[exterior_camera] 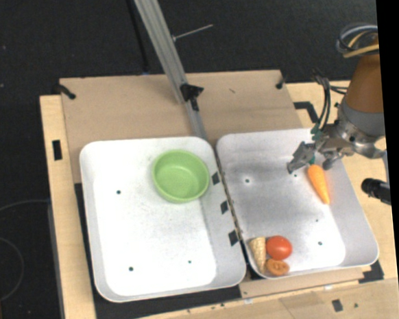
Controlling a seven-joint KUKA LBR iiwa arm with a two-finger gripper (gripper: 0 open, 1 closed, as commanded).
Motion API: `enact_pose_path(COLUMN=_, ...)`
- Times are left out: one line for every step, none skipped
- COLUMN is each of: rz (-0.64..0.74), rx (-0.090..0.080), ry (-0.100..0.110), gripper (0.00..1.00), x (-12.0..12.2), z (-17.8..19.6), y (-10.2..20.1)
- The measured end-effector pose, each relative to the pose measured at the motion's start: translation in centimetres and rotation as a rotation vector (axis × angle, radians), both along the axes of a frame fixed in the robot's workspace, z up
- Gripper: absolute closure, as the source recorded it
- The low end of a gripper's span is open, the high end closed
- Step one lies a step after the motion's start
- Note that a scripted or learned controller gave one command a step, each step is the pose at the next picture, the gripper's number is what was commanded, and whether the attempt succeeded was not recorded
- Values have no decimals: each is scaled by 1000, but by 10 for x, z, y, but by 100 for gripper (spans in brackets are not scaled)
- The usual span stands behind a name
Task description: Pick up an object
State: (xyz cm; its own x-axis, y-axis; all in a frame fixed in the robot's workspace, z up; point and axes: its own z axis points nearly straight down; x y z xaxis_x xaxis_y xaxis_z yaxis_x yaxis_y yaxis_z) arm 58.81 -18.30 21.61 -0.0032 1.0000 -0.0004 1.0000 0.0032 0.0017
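A: Camera view entry, for you to check against your log. Carrot (318,184) lies in the right bin (272,205), near that bin's right wall, in its upper half. Narrow tip points toward the lower right; blunt end sits up under the claw (314,154).

B: And the claw itself? You will want its state noted.

A: Claw hangs directly over the carrot's upper end, at the end of the arm (363,101) reaching in from the right. Whether its parts are spread or pressed together, I cannot tell; they read as a grey cluster at this slant. I also cannot tell whether it touches the carrot or is just above it.

B: Other contents of that bin?

A: Three items grouped in the lower left corner: a tomato (278,246), a pale ridged piece (259,251) just left of it, and a small orange-brown piece (277,267) below, against the front wall. All well apart from the carrot.

B: Left side?

A: Left bin (124,251) holds a green bowl (180,176), upright, in its upper right area. Both bins sit side by side on the worktop (236,97), on a brown board. A grey pole (167,55) slants down from the top to the gap between the bins.
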Motion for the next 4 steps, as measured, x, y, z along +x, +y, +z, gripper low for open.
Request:
enact_pose_path(rz=0, rx=0, ry=0, gripper=0, x=0, z=0, y=0)
enact_pose_path(rz=-4, rx=-2, ry=6, gripper=0, x=0, z=-52, y=-12)
enact_pose_path(rz=-4, rx=-1, ry=6, gripper=0, x=-1, z=-115, y=-15)
enact_pose_path(rz=-6, rx=-1, ry=1, gripper=0, x=0, z=-115, y=-16)
